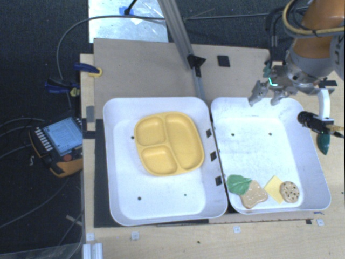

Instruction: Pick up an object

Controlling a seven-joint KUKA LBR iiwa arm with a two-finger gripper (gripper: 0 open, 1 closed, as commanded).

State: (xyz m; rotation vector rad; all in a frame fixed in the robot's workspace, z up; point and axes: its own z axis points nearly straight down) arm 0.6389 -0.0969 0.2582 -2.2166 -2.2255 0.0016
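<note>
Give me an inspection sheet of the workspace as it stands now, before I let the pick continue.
Surface: two shallow white bins side by side, left bin and right bin, on a brown bench.
Job's things: green leaf, bread slice, cheese slice and cookie, clustered in the right bin's near corner.
Clutter: yellow divided plate in the left bin.
End effector: end effector above the right bin's far edge, well away from the food items, fingers spread, nothing between them.
Cables: grey cable looping beyond the bench's left side.
Surroundings: handheld pendant on the dark floor at left.
</note>
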